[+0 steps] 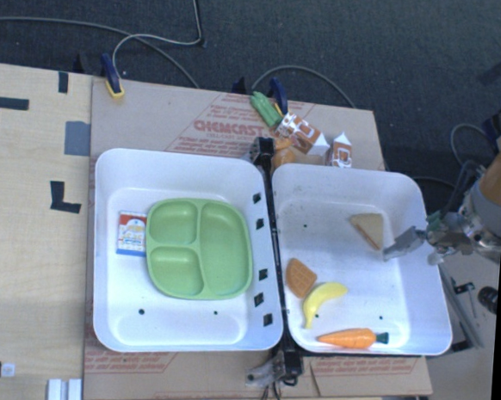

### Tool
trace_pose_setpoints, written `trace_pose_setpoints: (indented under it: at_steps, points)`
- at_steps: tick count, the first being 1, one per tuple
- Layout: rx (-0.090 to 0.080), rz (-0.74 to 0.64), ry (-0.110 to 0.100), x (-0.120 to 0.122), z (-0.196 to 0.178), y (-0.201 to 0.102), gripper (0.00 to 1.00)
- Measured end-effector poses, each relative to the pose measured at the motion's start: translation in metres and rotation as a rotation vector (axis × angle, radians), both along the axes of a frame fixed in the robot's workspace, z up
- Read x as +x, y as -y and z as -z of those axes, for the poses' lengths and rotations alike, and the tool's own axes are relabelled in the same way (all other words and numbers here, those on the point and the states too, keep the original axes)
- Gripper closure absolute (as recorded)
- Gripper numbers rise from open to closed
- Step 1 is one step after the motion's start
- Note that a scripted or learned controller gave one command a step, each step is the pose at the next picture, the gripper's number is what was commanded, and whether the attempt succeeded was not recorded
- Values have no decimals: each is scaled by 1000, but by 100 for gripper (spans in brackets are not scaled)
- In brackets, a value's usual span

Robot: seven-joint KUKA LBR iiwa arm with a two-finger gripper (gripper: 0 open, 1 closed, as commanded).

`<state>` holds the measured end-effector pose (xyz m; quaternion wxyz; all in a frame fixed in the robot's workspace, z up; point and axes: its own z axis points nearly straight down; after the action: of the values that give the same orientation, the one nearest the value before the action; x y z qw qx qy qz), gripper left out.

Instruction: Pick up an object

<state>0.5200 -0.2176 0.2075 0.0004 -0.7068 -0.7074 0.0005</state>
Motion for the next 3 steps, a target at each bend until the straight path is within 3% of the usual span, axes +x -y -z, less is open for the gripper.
trace_pose_setpoints:
  at_steps: [1,3]
  points:
    - [-3,-3,10,66,120,5,0]
    - [0,-2,4,148,122,-82,0]
